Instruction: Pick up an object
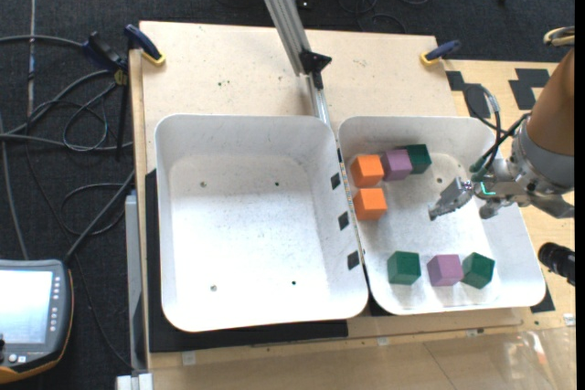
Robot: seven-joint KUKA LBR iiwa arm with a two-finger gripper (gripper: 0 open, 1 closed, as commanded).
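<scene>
Whether the jaws of the gripper (448, 199) are open or closed cannot be told as it hovers in the right bin (512, 288), between the orange cubes (369, 185) and the lower green cube (478, 269).

Two orange cubes (369, 185), two purple cubes (398, 163), three green cubes (403, 268), two bins (174, 196).

gripper (448, 198) over right bin (512, 288), seven cubes (403, 268)

Seven blocks (369, 169) in right bin (512, 288).
</scene>
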